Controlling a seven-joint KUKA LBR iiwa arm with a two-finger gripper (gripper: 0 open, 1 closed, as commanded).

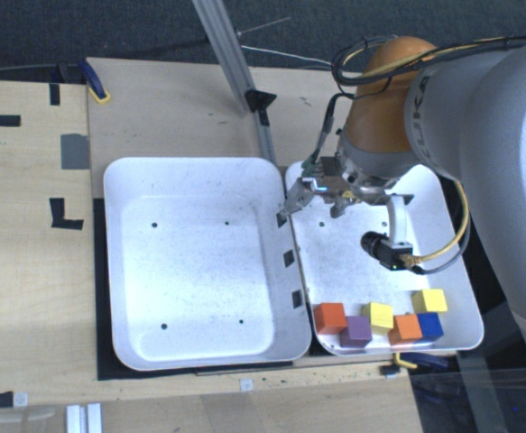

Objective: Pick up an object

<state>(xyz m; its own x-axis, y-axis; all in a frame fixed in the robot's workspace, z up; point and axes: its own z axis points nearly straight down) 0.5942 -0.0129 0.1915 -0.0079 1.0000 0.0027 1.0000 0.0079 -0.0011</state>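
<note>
Several small blocks lie along the near edge of the right bin [353,269]: an orange block [330,317], a purple block [358,330], a yellow block [381,316], a second orange block [407,328], a blue block [430,327] and another yellow block [432,300]. My gripper [315,209] hangs over the far left part of that bin, close to the rim shared with the left bin. Its fingers are spread open and hold nothing. The blocks lie well nearer the camera than the gripper.
The left bin [190,168] sits beside the right one. A slanted metal pole [231,57] ends near the far rims of both bins. A black cable plug [384,249] hangs from the wrist over the right bin. A blue-yellow clamp [96,84] grips the bench's far left.
</note>
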